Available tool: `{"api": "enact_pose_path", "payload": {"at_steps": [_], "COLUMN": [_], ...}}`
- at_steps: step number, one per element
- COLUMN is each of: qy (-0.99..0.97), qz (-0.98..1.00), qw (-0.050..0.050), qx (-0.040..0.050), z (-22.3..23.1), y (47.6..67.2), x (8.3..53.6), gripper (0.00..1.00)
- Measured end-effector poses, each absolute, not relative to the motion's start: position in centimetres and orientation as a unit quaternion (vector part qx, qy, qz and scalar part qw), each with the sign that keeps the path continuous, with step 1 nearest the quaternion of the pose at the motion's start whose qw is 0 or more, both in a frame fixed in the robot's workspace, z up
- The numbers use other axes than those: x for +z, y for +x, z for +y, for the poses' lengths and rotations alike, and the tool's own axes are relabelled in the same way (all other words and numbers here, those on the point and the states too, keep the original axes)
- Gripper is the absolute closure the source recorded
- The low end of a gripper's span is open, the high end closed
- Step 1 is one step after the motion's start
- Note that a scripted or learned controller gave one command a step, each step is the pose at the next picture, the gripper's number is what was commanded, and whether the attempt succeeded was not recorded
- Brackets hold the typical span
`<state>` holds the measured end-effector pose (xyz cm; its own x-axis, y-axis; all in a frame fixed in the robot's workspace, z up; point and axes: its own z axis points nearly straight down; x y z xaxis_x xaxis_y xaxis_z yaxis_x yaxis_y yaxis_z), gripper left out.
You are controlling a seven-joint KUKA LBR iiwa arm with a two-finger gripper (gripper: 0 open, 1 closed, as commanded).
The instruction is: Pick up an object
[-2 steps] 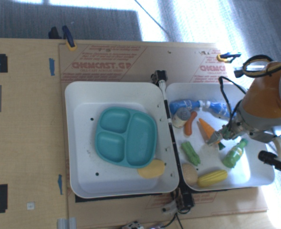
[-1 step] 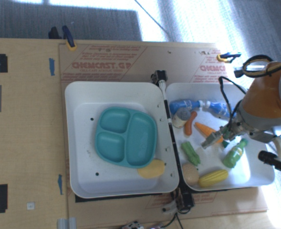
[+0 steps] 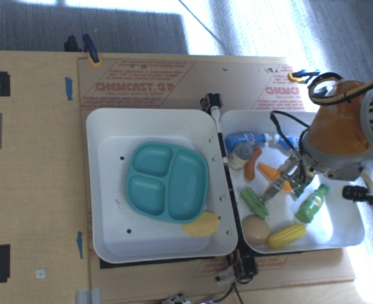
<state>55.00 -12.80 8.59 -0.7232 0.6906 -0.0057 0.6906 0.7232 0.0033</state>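
Sunlight falls across the tan cardboard-covered table [image 3: 34,189] that carries two shallow white bins side by side. Inside the right white bin [image 3: 347,230] the end effector [image 3: 281,183] is lowered among the toys, its tip over a small orange carrot-shaped piece [image 3: 273,171], though whether its fingers are spread or pressed together cannot be made out. Just beside it lie a dark green pickle-shaped toy [image 3: 254,202], a green plastic bottle [image 3: 311,206], a yellow corn cob [image 3: 287,235], a beige round potato-like toy [image 3: 256,228], a red sausage-shaped piece [image 3: 253,163] and a blue plastic bottle [image 3: 245,139]. The left white bin [image 3: 104,170] holds a teal three-compartment plastic plate [image 3: 168,181], with a yellow lemon-shaped toy [image 3: 201,225] touching its lower right edge.
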Motion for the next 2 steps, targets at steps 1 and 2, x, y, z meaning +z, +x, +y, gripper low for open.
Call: {"api": "enact_pose_path", "payload": {"at_steps": [1,2], "qy": [0.148,0.149], "qz": [0.989,0.989], "qw": [0.004,0.004], "qx": [0.0005,0.0006], "z": [-10.4,-10.41], "y": [56.22,56.22], "x": [8.62,8.62], "gripper": [0.0,0.0]}}
